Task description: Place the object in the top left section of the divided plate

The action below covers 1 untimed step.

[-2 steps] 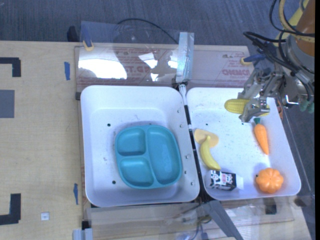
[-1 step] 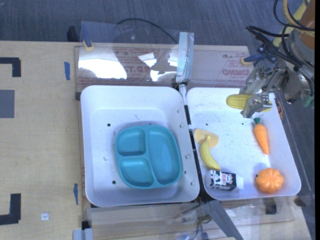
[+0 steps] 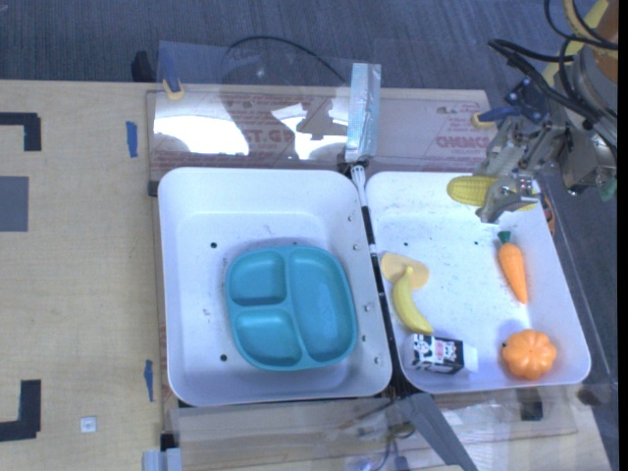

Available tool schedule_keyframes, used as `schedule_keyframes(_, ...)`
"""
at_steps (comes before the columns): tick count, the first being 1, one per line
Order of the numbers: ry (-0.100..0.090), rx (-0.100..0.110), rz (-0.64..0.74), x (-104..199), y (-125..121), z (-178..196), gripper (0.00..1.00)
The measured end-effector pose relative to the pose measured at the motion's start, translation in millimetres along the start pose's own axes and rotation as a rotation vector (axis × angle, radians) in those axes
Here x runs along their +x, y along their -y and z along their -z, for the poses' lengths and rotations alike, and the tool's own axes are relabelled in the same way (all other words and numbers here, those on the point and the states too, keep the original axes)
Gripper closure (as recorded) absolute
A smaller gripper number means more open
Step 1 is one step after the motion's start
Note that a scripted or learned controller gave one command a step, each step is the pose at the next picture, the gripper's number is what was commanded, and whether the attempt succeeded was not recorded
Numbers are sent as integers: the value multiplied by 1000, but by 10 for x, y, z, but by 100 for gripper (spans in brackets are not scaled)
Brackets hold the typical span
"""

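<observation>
From the fixed camera above, the worktop (image 3: 69, 263) is carrying two shallow white bins side by side; the left bin (image 3: 186, 214) is holding a teal divided plate (image 3: 291, 305), its three sections lying bare, the top left section facing the bin's far-left corner; the right bin (image 3: 442, 263) is holding the loose things; a yellow corn cob (image 3: 469, 190) is lying at the bin's far edge, and the tool (image 3: 503, 202) is hanging right at the cob's right end, reaching in from the right on the grey arm (image 3: 579, 155); whether its fingers are spread or clenched, or gripping the cob, cannot be told from this angle; an orange carrot (image 3: 513, 269) with a green tip is lying just below the tool, apart from it; a yellow banana (image 3: 406, 292) is resting near the bin's left wall; a small black-and-white carton (image 3: 439, 353) is lying just below the banana; a small orange pumpkin (image 3: 529, 353) is sitting near the bin's near-right corner, beside the carton.
</observation>
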<state>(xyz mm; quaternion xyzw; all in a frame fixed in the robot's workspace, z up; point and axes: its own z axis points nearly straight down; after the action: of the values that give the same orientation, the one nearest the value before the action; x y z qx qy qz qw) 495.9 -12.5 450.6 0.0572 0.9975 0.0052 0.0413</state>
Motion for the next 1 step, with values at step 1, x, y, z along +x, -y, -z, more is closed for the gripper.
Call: schedule_keyframes(1,10,-2,-1,-27,-2,116,100)
